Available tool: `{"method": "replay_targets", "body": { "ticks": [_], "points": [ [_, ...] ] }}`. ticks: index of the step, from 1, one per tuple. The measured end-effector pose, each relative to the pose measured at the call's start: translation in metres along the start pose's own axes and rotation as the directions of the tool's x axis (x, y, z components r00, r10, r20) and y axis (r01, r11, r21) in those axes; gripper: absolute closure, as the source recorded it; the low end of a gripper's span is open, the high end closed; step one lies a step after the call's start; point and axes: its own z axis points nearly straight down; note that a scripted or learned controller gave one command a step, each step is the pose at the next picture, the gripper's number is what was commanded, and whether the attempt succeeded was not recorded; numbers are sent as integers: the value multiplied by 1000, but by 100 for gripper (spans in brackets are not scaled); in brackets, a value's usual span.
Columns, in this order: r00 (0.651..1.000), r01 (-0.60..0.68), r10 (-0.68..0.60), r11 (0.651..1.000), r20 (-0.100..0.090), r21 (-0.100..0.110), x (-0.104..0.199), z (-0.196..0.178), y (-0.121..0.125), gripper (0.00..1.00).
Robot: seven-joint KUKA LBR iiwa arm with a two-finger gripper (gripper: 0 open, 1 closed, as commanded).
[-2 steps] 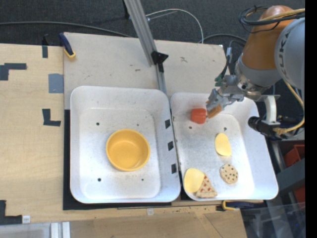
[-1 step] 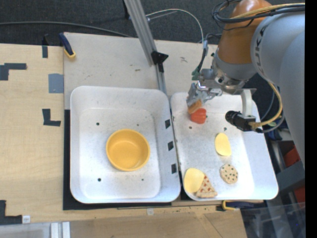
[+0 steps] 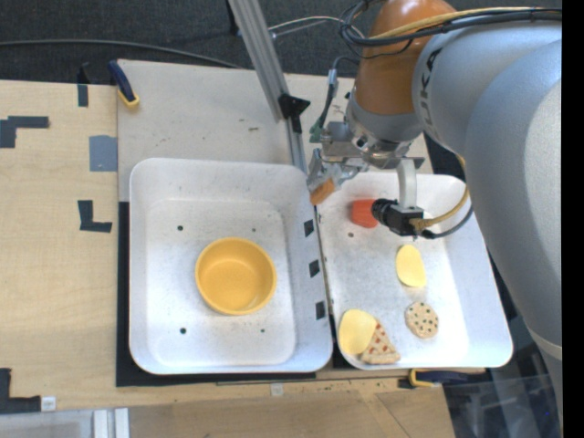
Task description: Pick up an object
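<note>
Scene: a pale wooden desk (image 3: 55, 245) seen from above at a slant, carrying two shallow white plastic bins side by side.
Left bin (image 3: 151, 185): it holds one round yellow plastic bowl (image 3: 235, 275), upright, near the bin's middle.
Right bin (image 3: 474, 336): near its far edge lies a small red block (image 3: 363, 213). Toward the near edge sit a pale yellow oval piece (image 3: 411, 265), a round speckled cookie (image 3: 422, 319), a pale yellow disc (image 3: 356, 329) and a toy pizza slice (image 3: 381, 347) that touches the disc.
Arm: a grey arm with an orange band (image 3: 401, 35) reaches in from the right and hangs over the far edge of the right bin, close to the wall shared by the two bins.
Gripper (image 3: 321, 188): it points down at the far corner of the right bin, just beside the dividing wall.
Fingers: a small orange-brown object (image 3: 320, 191) appears to sit at their tips, so they look clenched on it, though the piece is small and the grip is hard to judge.
Task object: that orange-brown piece, at the gripper, above the bins' shared wall near the far edge.
Risk: the hold seems to be at the very tips, so the piece could slip out if the arm swings or lifts fast.
Risk: the gripper is close to the dividing wall, so a sideways move may knock the piece against the rim.
Risk: a black cable fitting (image 3: 400, 217) hangs near the red block and could nudge it.
</note>
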Motion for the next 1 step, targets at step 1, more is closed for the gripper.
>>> {"method": "replay_targets", "body": {
  "ticks": [1],
  "points": [
    [1000,0,0,1000,0,-1,52,10,17,100]
  ]
}}
